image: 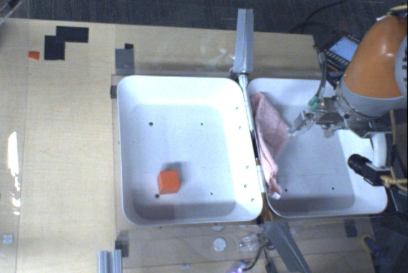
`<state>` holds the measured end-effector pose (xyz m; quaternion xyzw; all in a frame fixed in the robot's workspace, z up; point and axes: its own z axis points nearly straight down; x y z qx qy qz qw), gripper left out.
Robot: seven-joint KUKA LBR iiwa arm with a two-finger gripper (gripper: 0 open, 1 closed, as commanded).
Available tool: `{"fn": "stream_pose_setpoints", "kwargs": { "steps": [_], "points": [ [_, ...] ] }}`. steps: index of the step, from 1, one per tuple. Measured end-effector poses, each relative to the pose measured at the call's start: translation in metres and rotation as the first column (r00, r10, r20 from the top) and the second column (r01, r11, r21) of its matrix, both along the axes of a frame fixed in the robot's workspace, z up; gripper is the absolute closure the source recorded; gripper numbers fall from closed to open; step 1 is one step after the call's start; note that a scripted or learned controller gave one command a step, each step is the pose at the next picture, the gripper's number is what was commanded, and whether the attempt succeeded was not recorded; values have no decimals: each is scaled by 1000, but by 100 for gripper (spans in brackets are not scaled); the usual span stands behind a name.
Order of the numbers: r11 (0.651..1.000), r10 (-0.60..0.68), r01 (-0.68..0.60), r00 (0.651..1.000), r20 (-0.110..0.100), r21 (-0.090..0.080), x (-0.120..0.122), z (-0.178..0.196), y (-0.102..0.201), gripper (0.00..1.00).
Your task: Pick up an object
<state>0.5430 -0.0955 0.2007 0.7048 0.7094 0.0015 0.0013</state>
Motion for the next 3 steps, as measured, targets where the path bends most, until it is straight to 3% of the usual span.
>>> {"fn": "stream_pose_setpoints", "kwargs": {
  "steps": [1,2,3],
  "points": [
    [998,62,-62,998,0,-1,116,-79,-19,0],
    [991,133,-133,991,12,-3,89,-109,-22,0],
    [963,269,-269,963,16,-8,55,-108,6,0]
  ]
}}
